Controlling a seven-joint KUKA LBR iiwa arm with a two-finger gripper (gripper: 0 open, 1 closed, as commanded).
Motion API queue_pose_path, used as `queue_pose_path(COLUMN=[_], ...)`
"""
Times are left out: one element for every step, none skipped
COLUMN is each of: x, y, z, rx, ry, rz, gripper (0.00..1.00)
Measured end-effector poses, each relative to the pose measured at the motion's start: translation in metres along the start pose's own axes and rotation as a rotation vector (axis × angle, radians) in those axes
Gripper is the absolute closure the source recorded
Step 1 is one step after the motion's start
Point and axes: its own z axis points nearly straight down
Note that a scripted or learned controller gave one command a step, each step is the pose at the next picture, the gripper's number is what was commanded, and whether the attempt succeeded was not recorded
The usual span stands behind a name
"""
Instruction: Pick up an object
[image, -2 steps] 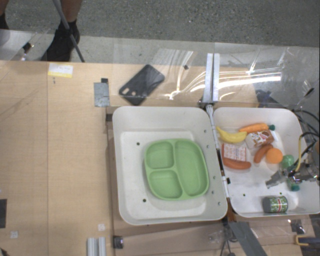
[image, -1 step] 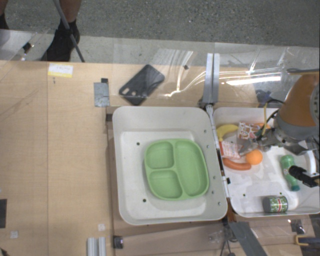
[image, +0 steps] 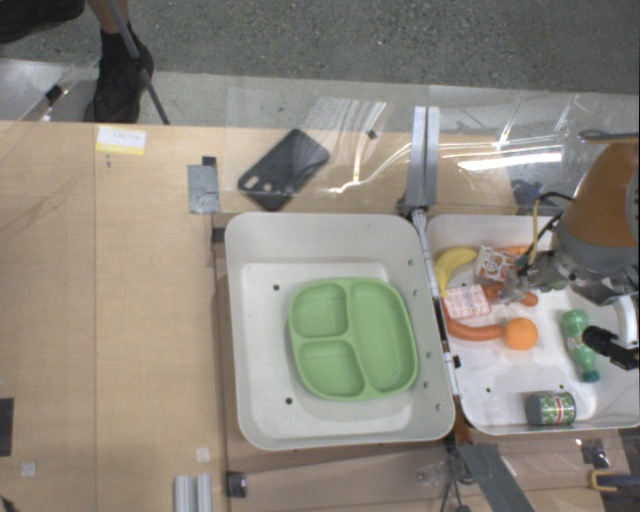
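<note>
Small green-labelled tin can (image: 551, 408) lying at right white bin's (image: 500, 405) front, orange ball (image: 520, 334), banana (image: 452, 266) behind, gripper (image: 520, 290) low among them, grip impossible to tell, green divided plate (image: 352, 339) in left bin (image: 250, 330), pale wooden bench (image: 100, 300), dark phone (image: 284, 168), grey floor (image: 350, 40) beyond.

I am finding no text I can read. The yellow sticker (image: 121, 139) on the wooden table (image: 100, 320), the small red-and-white printed packets (image: 467, 302) and the green labelled can (image: 551, 408) are showing print too small to make out.
</note>
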Motion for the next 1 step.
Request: queue_pose_path(x=[0.0690], y=[0.0653], z=[-0.1359], rx=[0.000], ry=[0.002], rz=[-0.006], gripper=[1.00])
